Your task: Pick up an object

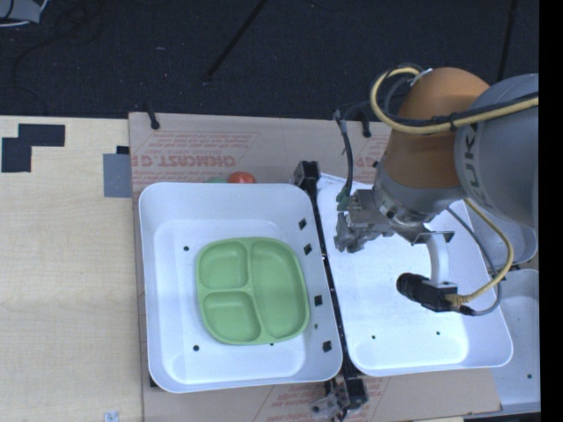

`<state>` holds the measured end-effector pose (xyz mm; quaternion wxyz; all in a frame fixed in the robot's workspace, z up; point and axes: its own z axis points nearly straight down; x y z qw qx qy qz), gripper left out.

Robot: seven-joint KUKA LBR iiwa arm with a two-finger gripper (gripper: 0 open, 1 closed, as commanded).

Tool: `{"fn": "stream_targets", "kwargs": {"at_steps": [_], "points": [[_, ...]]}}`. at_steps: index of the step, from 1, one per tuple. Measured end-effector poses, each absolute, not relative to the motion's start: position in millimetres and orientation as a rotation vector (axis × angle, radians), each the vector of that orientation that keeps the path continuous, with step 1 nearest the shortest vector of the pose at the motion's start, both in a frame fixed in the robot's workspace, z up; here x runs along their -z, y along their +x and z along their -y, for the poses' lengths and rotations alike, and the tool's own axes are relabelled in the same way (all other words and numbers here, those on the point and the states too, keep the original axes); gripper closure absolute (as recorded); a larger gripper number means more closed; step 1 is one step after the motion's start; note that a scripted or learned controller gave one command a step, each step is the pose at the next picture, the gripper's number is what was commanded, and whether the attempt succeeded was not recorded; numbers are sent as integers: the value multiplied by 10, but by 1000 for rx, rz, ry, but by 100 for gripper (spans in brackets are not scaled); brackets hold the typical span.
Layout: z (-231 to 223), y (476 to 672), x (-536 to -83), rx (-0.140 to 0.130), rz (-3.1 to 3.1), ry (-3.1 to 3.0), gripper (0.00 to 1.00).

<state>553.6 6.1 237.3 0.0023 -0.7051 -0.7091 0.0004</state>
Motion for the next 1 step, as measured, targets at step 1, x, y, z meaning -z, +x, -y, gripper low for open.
{"fn": "stream_targets", "kwargs": {"at_steps": [1], "points": [[-595, 5543, -2226, -6, 2222, -2213, 100]]}}
